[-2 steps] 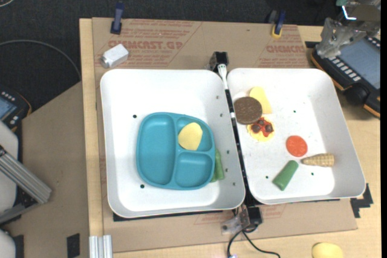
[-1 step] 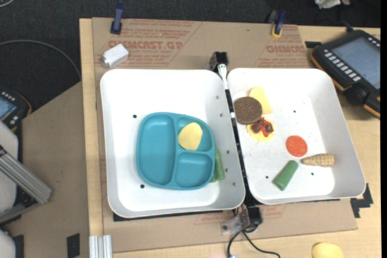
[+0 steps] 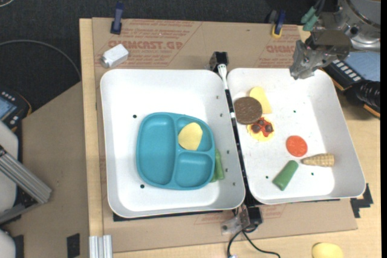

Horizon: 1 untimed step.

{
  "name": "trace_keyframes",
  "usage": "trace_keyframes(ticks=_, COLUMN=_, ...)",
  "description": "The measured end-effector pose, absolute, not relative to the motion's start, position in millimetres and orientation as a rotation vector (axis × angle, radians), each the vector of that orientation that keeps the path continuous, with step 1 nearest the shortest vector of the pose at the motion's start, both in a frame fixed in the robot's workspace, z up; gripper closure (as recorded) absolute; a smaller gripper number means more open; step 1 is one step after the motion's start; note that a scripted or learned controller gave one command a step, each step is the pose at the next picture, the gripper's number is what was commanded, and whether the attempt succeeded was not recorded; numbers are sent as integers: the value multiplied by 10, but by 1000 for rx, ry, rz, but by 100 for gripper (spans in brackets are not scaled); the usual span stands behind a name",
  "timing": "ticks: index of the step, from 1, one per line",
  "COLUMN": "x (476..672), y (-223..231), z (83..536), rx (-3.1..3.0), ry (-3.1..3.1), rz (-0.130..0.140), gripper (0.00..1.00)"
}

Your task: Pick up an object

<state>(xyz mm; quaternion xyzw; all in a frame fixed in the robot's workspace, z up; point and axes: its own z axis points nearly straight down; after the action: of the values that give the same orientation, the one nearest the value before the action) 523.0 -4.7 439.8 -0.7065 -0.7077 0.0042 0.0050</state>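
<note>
Toys, small and likely light plastic play food, lie scattered in the right bin [image 3: 338, 106]: a brown cookie [image 3: 248, 110] overlapping a yellow piece [image 3: 260, 97], a flat yellow bit with red berries [image 3: 262, 128], an orange disc [image 3: 296, 145], a waffle cone [image 3: 319, 160] and a green stick [image 3: 285, 175]. All look stiff and smooth, so probably slippery between metal fingers. Flat pieces (cookie, disc) sit low against the floor and offer little edge; the green stick looks the easiest take, pinched across its narrow middle, and it lies apart from its neighbours near the front wall. The cone tapers and may squirt out.

Claw [image 3: 302, 66] hangs over the back corner of the right bin, well apart from every toy; nothing visible in it, and how far it is spread I cannot tell from this angle.

Left bin [image 3: 115, 130] holds a blue divided tray [image 3: 158, 154] with a yellow piece [image 3: 191, 136] in one compartment and a green sliver [image 3: 218, 167] at its right edge.

Bins sit on a cardboard sheet [image 3: 175, 42] over a wooden bench; dark carpet beyond, cables about.
</note>
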Motion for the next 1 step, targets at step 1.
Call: trace_keyframes(ticks=1, x=5592, y=476, z=5411, rx=-2221, ry=-2235, rz=-18, gripper=100)
